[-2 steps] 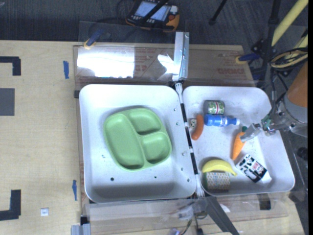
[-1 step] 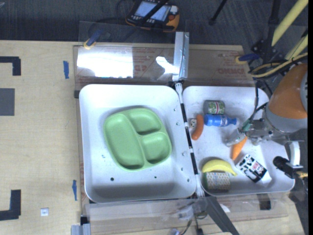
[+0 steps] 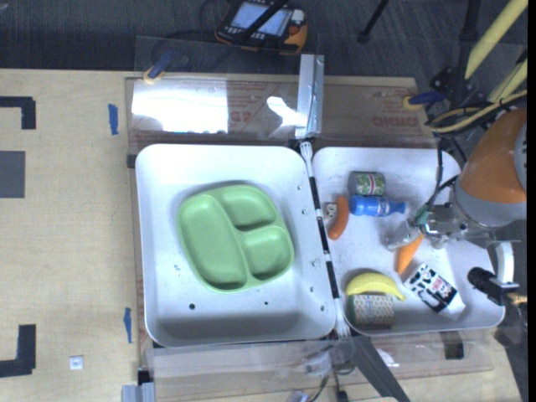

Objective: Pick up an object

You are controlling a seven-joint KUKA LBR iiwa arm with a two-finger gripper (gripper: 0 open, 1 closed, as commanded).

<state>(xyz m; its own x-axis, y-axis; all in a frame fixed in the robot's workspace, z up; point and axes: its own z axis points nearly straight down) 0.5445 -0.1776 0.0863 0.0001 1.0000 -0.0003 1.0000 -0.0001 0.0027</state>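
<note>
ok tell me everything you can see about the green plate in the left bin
The green plate is a pale green divided tray, matte, plastic by the look of it, with rounded corners. Raised ridges split it into three compartments: one large along its left side and two smaller on its right. It holds nothing. It lies flat, right way up, turned slightly askew, near the middle of the left bin, resting on the bin's white floor. Nothing else touches it; the gripper is over the right bin.

Arm and right bin, partly obscured
The arm (image 3: 494,174) is cut off at the right edge; it hides the right bin's (image 3: 368,162) far corner.
</note>
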